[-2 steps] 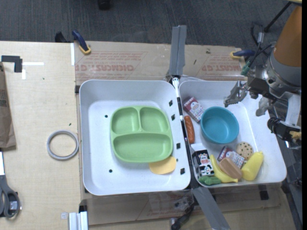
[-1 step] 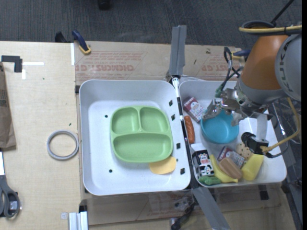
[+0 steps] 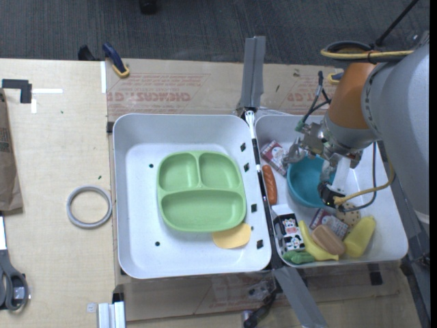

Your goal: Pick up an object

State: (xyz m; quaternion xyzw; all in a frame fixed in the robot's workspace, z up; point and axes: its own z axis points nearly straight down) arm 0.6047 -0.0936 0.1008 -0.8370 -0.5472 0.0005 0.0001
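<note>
My gripper (image 3: pixel 319 157) is low in the right bin (image 3: pixel 389 255), over the far rim of a blue bowl (image 3: pixel 304 183). The grey arm with its orange band (image 3: pixel 349 94) reaches in from the right and hides the bin's back right part. Around the bowl lie a red-and-white packet (image 3: pixel 274 154), an orange-red sausage (image 3: pixel 270 184), a cow-patterned carton (image 3: pixel 289 232), a tan bun (image 3: pixel 328 241), a yellow piece (image 3: pixel 361 235) and a cookie (image 3: pixel 351 217). I see nothing held by the gripper.
The left bin (image 3: pixel 130 183) holds a green divided plate (image 3: pixel 201 191) and a yellow slice (image 3: pixel 232 237) at its front. On the bench to the left lie a grey ring (image 3: pixel 89 206) and scissors (image 3: pixel 12 289). A metal divider (image 3: pixel 254 74) stands between the bins.
</note>
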